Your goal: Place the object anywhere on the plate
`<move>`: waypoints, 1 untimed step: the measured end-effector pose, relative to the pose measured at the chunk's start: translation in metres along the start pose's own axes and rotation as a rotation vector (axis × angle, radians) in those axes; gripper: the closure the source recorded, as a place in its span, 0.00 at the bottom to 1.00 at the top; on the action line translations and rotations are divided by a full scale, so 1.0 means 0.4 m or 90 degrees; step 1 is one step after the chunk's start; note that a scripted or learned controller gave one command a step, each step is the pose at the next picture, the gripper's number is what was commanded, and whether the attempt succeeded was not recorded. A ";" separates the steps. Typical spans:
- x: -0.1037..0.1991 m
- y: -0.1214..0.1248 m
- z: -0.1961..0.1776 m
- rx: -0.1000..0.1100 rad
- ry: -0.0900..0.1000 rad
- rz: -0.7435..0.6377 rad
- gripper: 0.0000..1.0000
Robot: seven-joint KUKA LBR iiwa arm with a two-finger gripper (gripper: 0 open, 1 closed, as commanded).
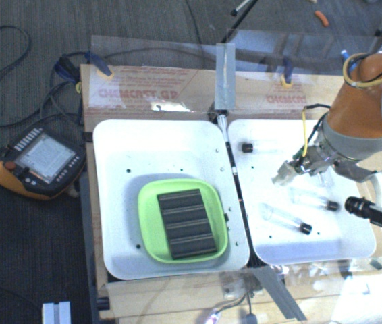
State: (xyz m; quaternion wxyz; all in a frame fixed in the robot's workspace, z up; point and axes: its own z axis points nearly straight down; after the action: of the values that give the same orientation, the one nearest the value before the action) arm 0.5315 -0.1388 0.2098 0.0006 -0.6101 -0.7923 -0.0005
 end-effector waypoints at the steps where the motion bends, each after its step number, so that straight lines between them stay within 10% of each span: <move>1: 0.000 0.000 0.000 0.000 0.000 0.000 0.00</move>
State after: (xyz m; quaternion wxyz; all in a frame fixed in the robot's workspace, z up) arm 0.5315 -0.1388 0.2098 0.0006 -0.6101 -0.7923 -0.0005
